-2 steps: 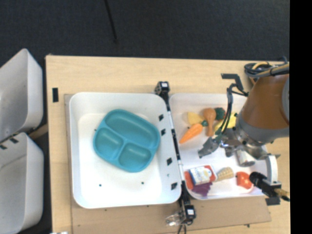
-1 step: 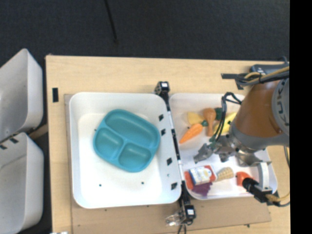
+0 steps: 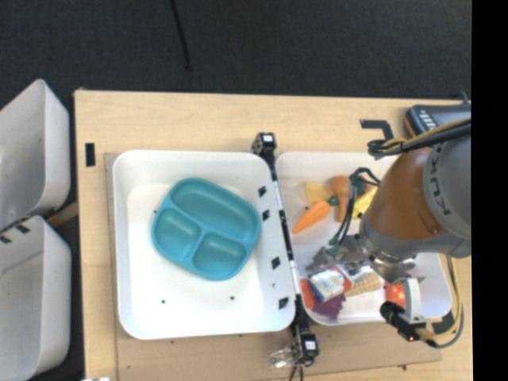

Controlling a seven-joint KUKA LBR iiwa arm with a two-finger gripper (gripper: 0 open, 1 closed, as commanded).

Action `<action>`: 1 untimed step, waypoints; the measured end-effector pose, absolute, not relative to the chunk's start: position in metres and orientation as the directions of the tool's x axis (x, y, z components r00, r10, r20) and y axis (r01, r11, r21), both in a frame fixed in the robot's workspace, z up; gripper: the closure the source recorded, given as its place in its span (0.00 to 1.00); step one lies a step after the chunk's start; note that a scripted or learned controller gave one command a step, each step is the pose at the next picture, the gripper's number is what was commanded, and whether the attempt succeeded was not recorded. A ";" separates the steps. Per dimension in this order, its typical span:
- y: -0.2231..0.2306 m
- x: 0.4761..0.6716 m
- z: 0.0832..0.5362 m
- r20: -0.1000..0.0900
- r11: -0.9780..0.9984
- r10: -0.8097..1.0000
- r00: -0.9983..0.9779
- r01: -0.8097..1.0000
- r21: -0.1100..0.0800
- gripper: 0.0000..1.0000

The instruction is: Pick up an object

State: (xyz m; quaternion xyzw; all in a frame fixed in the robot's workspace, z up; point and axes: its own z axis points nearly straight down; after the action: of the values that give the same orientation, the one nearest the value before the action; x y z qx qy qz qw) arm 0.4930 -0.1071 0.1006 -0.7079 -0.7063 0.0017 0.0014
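Arm (image 3: 413,205): reaches low into the right bin (image 3: 305,169).
Gripper (image 3: 343,262): down among the clutter; grip state cannot be told.
Objects: toy carrot (image 3: 311,217), small carton (image 3: 327,282), both in the right bin.
Left bin (image 3: 127,308): teal divided plate (image 3: 206,228).
Writing: partial "KU" on the arm.

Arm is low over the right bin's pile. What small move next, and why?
Probably a short straight descent, then close. The gripper hangs over the small white packet near the right bin's front left corner, with the orange carrot lying apart farther back. I cannot see any item between the fingers yet.
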 end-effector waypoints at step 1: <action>-0.108 0.495 0.114 0.000 -0.012 1.000 0.012 1.000 0.002 1.00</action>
State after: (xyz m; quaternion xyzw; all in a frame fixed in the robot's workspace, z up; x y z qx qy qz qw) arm 0.4948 -0.1080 0.1140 -0.7114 -0.7027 -0.0007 -0.0008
